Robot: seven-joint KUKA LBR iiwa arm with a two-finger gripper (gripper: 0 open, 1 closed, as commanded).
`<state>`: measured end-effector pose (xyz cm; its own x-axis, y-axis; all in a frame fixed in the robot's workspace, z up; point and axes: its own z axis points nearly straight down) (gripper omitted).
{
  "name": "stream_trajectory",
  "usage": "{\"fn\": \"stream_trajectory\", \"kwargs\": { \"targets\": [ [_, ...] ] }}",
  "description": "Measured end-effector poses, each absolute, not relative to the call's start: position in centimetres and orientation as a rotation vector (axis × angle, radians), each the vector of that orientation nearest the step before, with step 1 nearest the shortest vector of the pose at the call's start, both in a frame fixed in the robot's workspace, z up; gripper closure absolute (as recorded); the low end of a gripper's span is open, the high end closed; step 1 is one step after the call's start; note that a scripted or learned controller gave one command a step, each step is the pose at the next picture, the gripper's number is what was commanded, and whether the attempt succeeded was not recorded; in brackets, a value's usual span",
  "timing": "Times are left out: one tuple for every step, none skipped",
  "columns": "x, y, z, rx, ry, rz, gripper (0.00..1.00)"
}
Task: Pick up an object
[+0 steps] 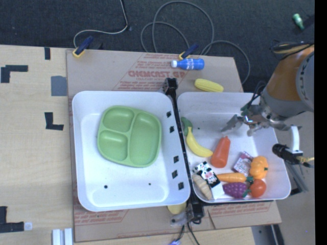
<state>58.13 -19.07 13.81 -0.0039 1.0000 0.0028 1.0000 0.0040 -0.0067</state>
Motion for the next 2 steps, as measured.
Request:
{"fn": "stream_trajectory", "kwargs": {
  "targets": [
    [53.5,-13.3,8.4,-2.222,-2.227,0.0,0.0],
    [53.7,-13.6,9.7,-2.229,-2.227,-0.002,1.0]
  ]
}}
